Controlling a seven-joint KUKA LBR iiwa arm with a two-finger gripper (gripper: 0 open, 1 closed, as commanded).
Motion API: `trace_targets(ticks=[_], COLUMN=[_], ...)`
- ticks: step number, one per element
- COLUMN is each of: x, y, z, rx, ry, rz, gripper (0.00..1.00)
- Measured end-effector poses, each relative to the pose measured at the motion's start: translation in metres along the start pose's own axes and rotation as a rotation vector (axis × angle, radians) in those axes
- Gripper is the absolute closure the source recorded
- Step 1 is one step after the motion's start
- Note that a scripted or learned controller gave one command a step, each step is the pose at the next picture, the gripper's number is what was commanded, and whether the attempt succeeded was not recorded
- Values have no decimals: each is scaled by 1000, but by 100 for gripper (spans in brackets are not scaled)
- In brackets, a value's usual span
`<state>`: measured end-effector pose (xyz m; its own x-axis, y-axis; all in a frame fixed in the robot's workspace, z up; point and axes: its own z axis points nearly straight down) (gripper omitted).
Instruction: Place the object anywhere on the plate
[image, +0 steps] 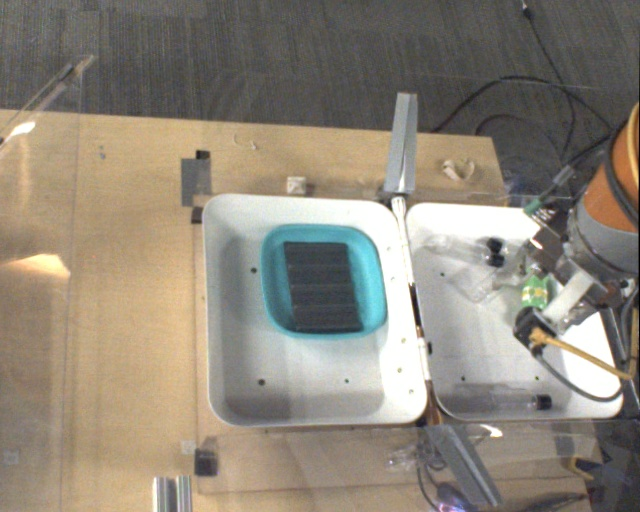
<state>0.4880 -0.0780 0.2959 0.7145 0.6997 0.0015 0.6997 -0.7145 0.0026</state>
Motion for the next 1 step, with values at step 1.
trace_targets(ticks=[1], x=[8], y=[-9], z=[33], rx=[2], ry=[-1], rz=[94], gripper=[0])
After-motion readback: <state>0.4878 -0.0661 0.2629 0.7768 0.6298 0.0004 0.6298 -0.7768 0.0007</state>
